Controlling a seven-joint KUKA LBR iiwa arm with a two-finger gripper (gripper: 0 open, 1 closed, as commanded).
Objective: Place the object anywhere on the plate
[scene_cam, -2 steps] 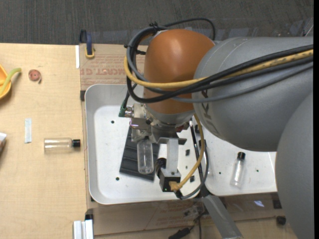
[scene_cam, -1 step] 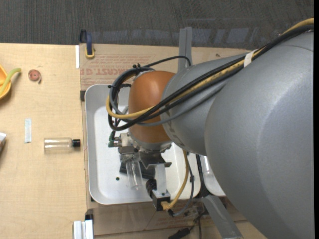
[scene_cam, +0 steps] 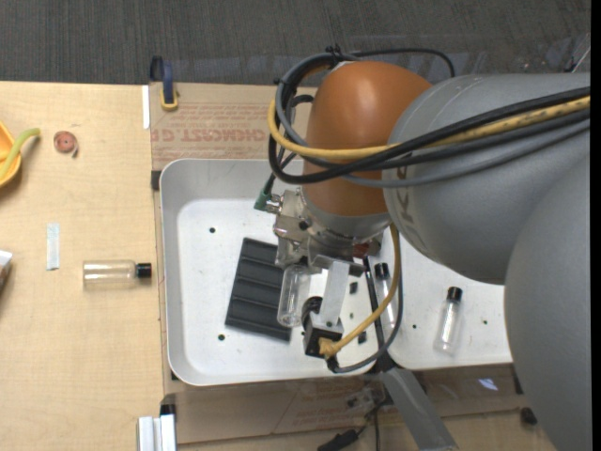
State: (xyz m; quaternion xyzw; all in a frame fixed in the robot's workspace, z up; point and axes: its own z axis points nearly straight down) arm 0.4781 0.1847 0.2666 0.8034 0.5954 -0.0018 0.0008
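The grey arm (scene_cam: 488, 177) reaches in from the right and bends down over the white bin (scene_cam: 171, 280), its orange band (scene_cam: 362, 134) above the bin's middle and the gripper (scene_cam: 305, 299) pointing down near the front edge. A clear vial (scene_cam: 290, 296) lies right at the gripper over the right edge of the black ridged plate (scene_cam: 254, 287). Whether the gripper is closed on it cannot be told.

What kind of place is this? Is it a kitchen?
Probably not a kitchen. It looks like a robot lab or workshop: a big grey and orange robot arm reaches over a white bin on a wooden bench, with small clear bottles lying around for practice.
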